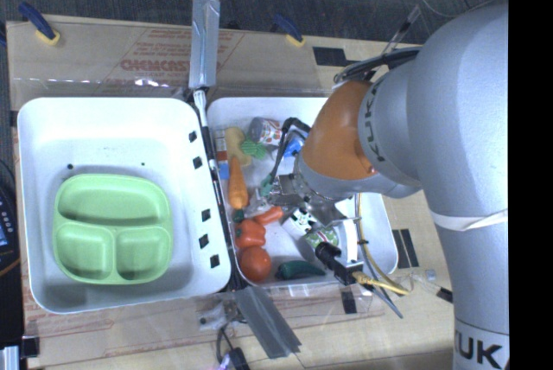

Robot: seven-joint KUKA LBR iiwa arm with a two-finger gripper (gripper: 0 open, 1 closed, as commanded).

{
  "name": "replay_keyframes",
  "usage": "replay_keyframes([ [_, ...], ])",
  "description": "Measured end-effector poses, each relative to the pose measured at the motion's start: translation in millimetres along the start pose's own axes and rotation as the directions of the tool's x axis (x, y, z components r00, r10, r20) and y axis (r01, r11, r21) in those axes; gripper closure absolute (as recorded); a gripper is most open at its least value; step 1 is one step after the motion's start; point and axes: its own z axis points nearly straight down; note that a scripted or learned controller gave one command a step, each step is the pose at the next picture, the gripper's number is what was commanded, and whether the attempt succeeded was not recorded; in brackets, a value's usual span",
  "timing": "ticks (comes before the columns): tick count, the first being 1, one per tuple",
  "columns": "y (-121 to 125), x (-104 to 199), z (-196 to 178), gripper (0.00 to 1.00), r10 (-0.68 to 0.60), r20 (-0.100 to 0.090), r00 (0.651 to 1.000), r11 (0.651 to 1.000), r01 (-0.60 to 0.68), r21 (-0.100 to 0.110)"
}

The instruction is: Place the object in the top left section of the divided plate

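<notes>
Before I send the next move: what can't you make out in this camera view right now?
- Gripper: the wrist covers it, finger state unclear.
- Right bin: the arm hides much of its floor.
- Toys near the carrot: crowded and small, hard to identify.
- Green plate is fully visible.

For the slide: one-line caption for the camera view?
KUKA arm reaches into the right bin of toy food, carrot and tomato included; green divided plate waits in the left bin.

Pale green divided plate [112,227], lying flat in the left bin toward its near-left part. One wide section across the top, two smaller ones below. Upright, resting on the bin floor, every section bare.
</notes>
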Motion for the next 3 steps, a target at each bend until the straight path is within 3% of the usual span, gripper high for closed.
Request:
replay_keyframes([
  [1,-0.4,-0.1,-8.6,1.00,-0.005,0.000,1.000,1.000,0.005,0.003],
  [2,-36.5,111.1,-100.1,1.00,-0.135,0.000,0.991,0.991,0.135,0.000],
  [3,-40.9,130.9,-99.2,1.00,-0.595,0.000,0.803,0.803,0.595,0.001],
])
